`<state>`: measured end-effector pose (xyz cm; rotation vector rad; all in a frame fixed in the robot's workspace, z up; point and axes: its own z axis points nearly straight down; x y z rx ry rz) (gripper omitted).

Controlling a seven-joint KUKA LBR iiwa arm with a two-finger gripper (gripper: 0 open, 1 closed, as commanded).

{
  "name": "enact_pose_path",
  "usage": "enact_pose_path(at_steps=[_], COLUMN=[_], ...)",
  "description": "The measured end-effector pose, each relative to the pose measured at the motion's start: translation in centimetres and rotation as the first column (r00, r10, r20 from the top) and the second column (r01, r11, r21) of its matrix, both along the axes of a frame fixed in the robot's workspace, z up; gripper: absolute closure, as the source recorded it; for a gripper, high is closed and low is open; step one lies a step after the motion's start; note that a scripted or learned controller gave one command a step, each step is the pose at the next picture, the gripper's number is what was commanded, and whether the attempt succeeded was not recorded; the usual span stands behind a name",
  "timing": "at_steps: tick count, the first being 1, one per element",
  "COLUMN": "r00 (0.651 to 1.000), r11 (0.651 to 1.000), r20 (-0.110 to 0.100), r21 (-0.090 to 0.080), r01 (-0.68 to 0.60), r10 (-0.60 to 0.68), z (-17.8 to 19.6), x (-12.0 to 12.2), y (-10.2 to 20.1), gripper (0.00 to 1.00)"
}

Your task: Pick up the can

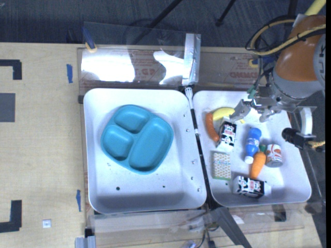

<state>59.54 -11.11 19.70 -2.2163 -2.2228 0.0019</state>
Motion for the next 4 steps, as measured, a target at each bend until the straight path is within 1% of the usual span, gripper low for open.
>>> enact_pose_path(at_steps=[1, 2, 3, 4], r00=[0.836, 0.838, 0.752, 0.751], r11=[0.836, 0.838, 0.752, 0.751], r20=[0.007, 0.012, 0.006, 0.011], r21=[-0.004, -0.009, -0.005, -0.011], r01=[-0.549, -0.546, -0.659, -0.66], r10=[0.549, 0.546, 0.659, 0.66], z=[11.9, 12.9, 23.9, 25.1], x=[-4.7, -4.6, 1.1, 1.2], y=[5.9, 5.8, 5.4, 5.4], gripper=[0.0, 1.0, 1.0, 1.0])
